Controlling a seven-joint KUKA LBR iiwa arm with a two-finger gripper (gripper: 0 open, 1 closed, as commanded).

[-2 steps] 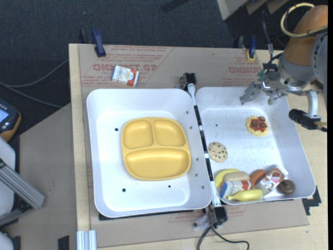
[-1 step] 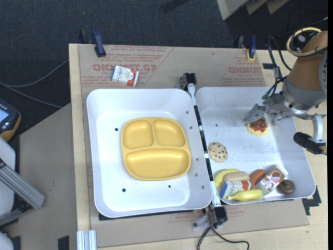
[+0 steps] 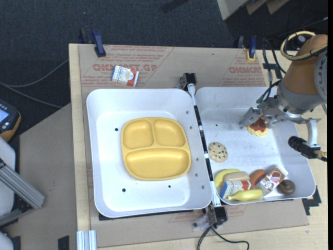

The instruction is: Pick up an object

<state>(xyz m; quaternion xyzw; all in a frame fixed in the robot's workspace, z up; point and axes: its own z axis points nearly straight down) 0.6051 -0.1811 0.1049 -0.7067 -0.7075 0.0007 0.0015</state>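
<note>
Food pile [image 3: 253, 184] jumbled, near corner; jaws [image 3: 258, 123] around half-hidden red-yellow item [image 3: 258, 129].

Toy burger [image 3: 258, 127] — yellow bun with a red layer — lies in the right bin's upper part, directly under the pincer [image 3: 256, 120], partly hidden by it. Whether it is gripped cannot be told. It lies well apart from the cookie [image 3: 218, 151] mid-bin and from the pile of toy food [image 3: 253, 184] along the near wall.

Yellow divided plate [image 3: 155, 148]; chocolate-speckled tan cookie [image 3: 217, 151].
</note>
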